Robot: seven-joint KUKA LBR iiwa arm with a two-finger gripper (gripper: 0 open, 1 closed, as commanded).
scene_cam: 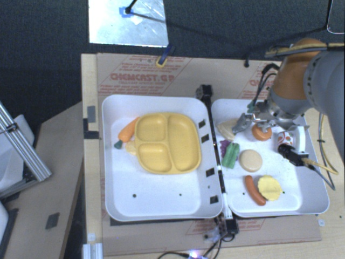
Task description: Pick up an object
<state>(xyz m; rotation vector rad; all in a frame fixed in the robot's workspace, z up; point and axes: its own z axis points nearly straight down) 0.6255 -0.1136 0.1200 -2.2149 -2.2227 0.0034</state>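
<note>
Your arm comes in from the right, gripper low over the right bin's far edge, fingers spread, right above an orange piece. Cream disc, green piece sit nearby.

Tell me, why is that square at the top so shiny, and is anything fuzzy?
In the camera view, the silver sheet above the bench bounces light back as pale glare; the white bins look bright and evenly lit, with soft shadows; the yellow tray is fairly sharp; the arm at right looks slightly blurred.
</note>
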